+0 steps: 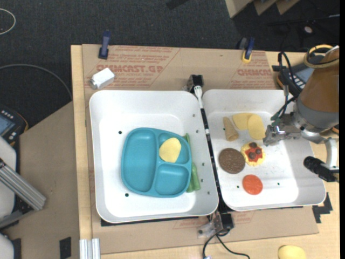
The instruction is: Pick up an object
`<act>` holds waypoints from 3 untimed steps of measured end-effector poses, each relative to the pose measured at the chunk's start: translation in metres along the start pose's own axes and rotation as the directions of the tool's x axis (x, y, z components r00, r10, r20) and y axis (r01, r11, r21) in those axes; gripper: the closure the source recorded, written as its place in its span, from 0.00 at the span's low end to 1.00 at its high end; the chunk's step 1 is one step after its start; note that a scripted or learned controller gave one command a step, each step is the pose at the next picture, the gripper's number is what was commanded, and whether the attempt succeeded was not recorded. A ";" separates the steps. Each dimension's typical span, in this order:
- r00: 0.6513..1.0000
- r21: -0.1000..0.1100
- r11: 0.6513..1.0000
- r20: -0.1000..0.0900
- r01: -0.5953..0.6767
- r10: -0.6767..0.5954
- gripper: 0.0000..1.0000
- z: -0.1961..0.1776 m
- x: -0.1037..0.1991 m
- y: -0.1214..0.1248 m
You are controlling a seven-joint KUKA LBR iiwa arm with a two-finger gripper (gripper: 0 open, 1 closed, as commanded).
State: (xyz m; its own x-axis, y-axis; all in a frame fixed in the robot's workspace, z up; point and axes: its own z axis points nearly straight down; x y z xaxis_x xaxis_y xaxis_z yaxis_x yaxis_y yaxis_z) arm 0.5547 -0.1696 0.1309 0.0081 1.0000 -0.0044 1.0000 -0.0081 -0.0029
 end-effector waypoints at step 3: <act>1.000 -0.024 1.000 0.005 0.010 -0.010 1.00 -0.415 -0.053 0.008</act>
